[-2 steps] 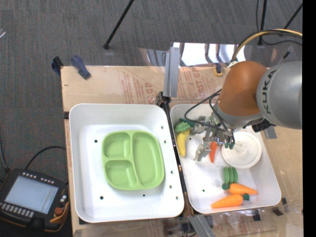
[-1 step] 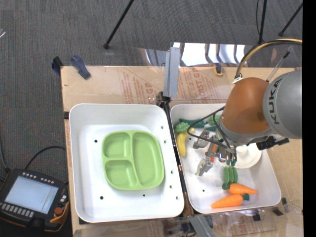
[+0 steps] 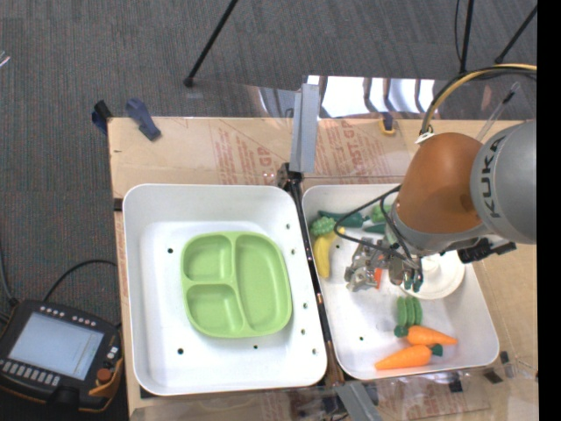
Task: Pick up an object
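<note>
My gripper [image 3: 379,272] hangs low over the middle of the right bin [image 3: 351,358], under the orange wrist band. A small red-orange piece [image 3: 379,276] shows right at the gripper; I cannot tell whether it is held. A yellow toy banana [image 3: 323,255] lies just left of the gripper, with a green leafy toy [image 3: 323,226] above it. A green pod [image 3: 408,310] lies just below and right of the gripper. Two orange carrots [image 3: 431,335] [image 3: 407,357] rest near the bin's front right corner. A white dish [image 3: 445,279] sits to the gripper's right, partly hidden by the arm.
The left bin [image 3: 149,235] holds a light green divided plate [image 3: 237,284]. A ridge where the two bins meet [image 3: 308,270] runs just left of the banana. More green toys [image 3: 355,220] lie at the back of the right bin. A teach pendant [image 3: 53,349] lies on the floor.
</note>
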